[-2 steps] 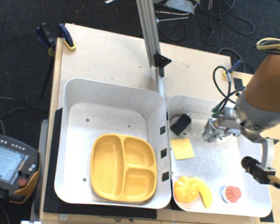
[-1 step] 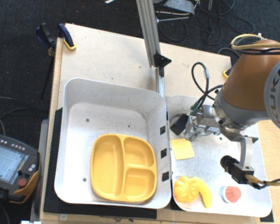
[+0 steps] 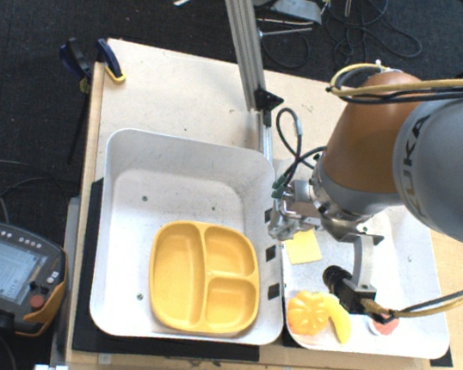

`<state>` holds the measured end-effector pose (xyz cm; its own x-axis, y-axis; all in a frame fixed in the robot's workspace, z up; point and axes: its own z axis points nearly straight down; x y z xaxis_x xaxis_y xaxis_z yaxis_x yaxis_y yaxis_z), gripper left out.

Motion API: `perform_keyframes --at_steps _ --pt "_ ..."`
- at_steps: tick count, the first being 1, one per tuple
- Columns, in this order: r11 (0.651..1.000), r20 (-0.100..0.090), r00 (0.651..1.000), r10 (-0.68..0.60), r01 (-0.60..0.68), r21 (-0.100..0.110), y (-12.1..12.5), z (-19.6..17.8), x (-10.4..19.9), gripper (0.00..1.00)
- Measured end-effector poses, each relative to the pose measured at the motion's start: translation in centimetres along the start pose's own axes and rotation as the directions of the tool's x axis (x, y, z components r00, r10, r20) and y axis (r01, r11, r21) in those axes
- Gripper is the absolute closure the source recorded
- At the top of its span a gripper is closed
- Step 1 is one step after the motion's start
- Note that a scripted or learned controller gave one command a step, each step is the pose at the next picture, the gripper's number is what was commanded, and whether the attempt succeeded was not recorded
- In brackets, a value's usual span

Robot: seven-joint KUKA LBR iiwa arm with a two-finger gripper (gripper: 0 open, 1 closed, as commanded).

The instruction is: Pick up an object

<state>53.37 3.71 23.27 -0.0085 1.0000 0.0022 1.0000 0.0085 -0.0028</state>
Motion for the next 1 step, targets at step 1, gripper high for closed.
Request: perform_keyframes --at_steps 1 --pt "1.0 0.0 1.0 -0.001 0.001 0.0 -0.72 0.78 5.92 1.0"
